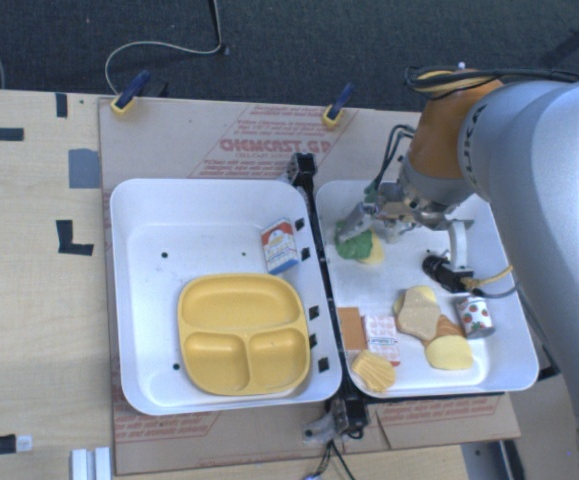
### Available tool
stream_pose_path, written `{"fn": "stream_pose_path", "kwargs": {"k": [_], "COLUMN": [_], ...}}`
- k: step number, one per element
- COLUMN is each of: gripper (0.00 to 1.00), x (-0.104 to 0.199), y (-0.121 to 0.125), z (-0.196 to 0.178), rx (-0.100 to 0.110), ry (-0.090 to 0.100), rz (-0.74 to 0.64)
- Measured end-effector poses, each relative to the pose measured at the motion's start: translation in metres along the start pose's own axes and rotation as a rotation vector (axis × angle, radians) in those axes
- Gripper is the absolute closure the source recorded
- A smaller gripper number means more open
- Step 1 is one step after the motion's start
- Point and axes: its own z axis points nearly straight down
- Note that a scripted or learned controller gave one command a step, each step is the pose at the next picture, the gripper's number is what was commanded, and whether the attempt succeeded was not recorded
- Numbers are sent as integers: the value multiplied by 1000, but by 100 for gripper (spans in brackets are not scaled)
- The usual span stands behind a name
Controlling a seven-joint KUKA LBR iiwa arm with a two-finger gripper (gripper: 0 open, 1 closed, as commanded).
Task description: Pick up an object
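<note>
Green-and-yellow toy food (359, 247), small, rounded and soft-edged, lies at about ten o'clock in the right bin (499, 368), just below the gripper (369, 224). Whether that gripper is clenched or released, I cannot tell. At six o'clock, a ridged yellow chip (374, 371) lies beside a red-and-white packet (381, 334).

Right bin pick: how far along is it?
Done: the arm has the hand down in the right bin, at the green object. In hand: nothing visibly lifted; the object sits on the bin floor. Left: secure the grasp and raise it. The yellow tray sits in the left bin.
</note>
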Motion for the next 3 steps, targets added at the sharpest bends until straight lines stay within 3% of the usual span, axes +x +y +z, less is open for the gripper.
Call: {"fn": "stream_pose_path", "kwargs": {"k": [1, 2, 3], "gripper": [0, 100, 100], "x": [10, 9, 41], "y": [-2, 2, -84], "z": [0, -16, -102], "rx": [1, -8, 7], "ry": [-1, -2, 4], "rz": [1, 0, 1]}}
